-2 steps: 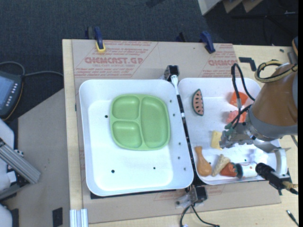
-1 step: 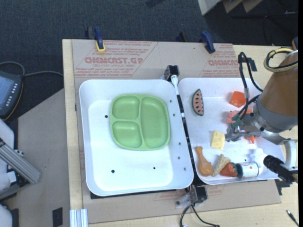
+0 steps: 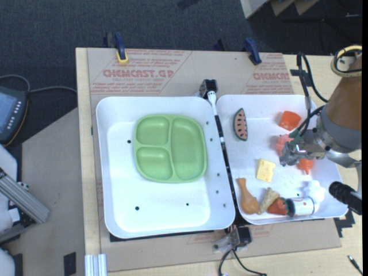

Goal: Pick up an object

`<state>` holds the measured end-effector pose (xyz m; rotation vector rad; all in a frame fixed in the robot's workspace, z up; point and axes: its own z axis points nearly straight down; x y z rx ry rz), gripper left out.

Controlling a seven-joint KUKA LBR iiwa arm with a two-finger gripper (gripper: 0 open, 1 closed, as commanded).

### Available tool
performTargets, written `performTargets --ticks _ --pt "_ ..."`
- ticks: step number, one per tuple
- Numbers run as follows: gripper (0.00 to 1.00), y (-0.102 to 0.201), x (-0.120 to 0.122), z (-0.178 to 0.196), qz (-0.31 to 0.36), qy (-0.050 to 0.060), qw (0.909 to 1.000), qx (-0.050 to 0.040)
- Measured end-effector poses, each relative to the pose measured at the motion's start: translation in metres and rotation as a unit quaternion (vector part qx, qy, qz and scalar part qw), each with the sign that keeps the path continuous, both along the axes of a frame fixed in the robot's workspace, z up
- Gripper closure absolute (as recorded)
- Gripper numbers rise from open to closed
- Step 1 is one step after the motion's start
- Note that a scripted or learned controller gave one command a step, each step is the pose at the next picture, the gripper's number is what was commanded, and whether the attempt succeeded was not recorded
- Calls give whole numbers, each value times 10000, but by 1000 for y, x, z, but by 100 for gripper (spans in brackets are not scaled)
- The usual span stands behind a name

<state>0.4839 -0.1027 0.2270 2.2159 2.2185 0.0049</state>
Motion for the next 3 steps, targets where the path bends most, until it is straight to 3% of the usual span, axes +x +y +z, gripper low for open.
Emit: performTargets --ticks 2,3 --pt "100 92 72 -1 29 7 10000 15" --pt "100 90 69 7 0 16 10000 8"
